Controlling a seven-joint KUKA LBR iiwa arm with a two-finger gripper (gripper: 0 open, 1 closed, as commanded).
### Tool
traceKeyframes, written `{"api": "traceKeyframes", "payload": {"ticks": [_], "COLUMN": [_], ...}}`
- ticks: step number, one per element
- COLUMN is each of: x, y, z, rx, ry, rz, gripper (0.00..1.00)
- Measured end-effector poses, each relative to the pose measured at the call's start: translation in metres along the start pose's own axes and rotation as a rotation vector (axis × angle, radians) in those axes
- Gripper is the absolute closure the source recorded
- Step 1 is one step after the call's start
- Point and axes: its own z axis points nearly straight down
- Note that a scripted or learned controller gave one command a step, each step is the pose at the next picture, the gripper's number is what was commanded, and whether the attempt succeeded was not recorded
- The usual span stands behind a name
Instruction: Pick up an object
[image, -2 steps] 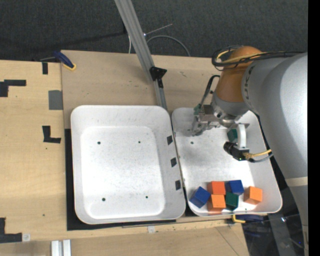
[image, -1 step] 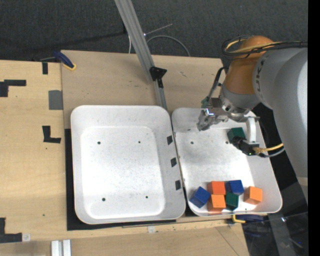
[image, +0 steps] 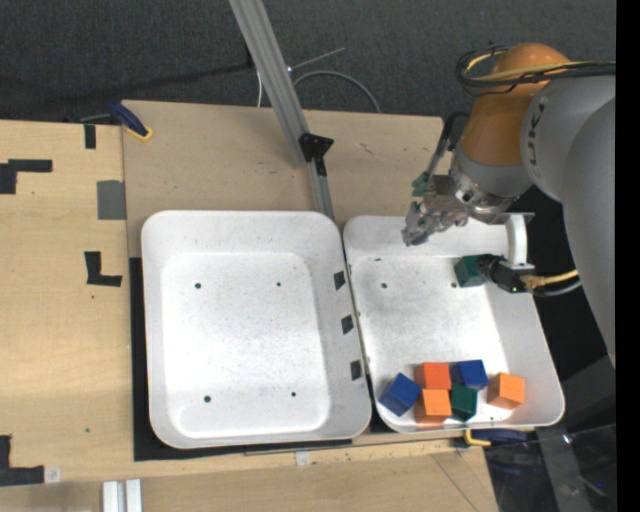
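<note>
The blocks (image: 450, 388) are clustered at the near edge of the right bin (image: 520, 330), well apart from the end effector (image: 418, 232), which hangs over the bin's far rim. A green piece (image: 468, 271) lies closer, just to its right. Nothing is seen gripped; its state cannot be told.

You can't tell if the pincer (image: 418, 232) is open or closed; its tips are too small and dark. The big grey arm (image: 570, 150) runs off the right edge. The dark green block (image: 463, 401) sits partly behind its neighbours. The desk (image: 60, 330) is cut off at left.
</note>
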Motion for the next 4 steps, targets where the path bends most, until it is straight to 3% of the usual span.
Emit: {"api": "traceKeyframes", "payload": {"ticks": [1,4], "x": [0.000,0.154], "y": [0.001,-0.009], "z": [-0.046,-0.040], "rx": [0.000,0.007], "ry": [0.000,0.001], "rz": [0.000,-0.004], "gripper": [1.00,1.00]}}
